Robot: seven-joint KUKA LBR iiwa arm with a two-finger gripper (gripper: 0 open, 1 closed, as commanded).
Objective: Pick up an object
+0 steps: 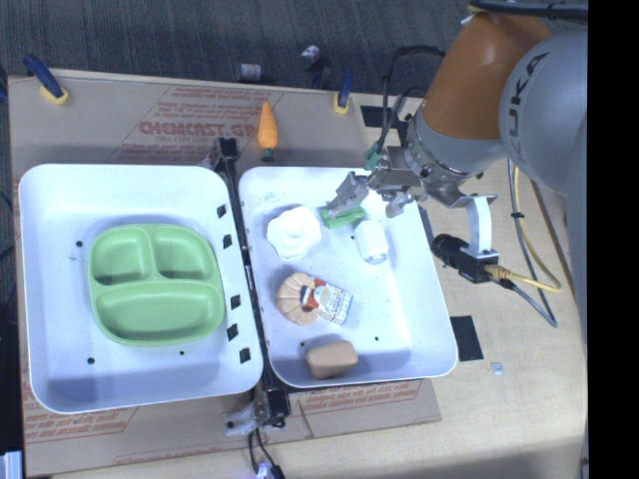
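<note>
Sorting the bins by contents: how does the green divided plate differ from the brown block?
The green divided plate lies in the left bin; the brown block lies in the right bin, near its front edge. The plate is wide, flat and compartmented; the block is small and solid. Neither touches the tool.

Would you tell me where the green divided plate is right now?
The green divided plate lies in the middle of the left bin, well apart from the claw.

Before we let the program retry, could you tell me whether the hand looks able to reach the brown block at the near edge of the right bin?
Probably yes: the brown block lies alone, nothing atop it, though the bin wall is close.
</note>
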